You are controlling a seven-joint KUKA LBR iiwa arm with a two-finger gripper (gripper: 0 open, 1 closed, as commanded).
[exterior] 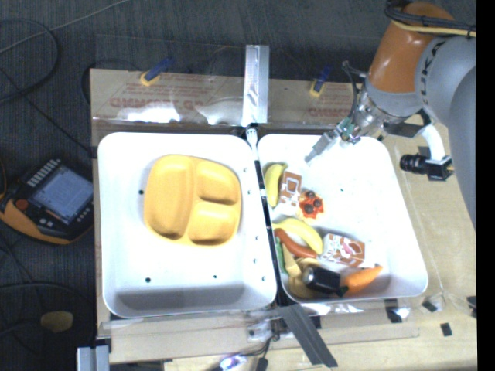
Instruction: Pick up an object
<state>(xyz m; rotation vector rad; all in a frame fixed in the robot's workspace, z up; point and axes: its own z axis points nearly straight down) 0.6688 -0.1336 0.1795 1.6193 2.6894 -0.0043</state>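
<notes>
**A:** Nearest the camera was the front rim of the left bin (186,304), so I started there. Biggest thing inside it was a yellow tray (191,199), three compartments, lying flat in the middle.

**B:** And the right bin (402,230)?

**A:** All the clutter sat along its left side and front corner. A banana (304,235) lay across the middle-left, with a second, greener banana (272,182) further back against the divider. A carrot (363,277) lay at the front, touching a black object (323,278) I couldn't identify. Just behind those was a red-and-white packet (343,248), and another packet (289,187) sat beside the green banana. Smallest bit was a red-and-black toy (311,202) near the centre.

**B:** Where was the arm (421,49)?

**A:** Came in from the right, orange band up top, wrist pointing down-left over the bin's back edge. The gripper (315,152) hung over the back of the right bin, apart from all the objects. Nothing was between its fingers. How wide they stood, I honestly couldn't tell, too small and blurry.
</notes>
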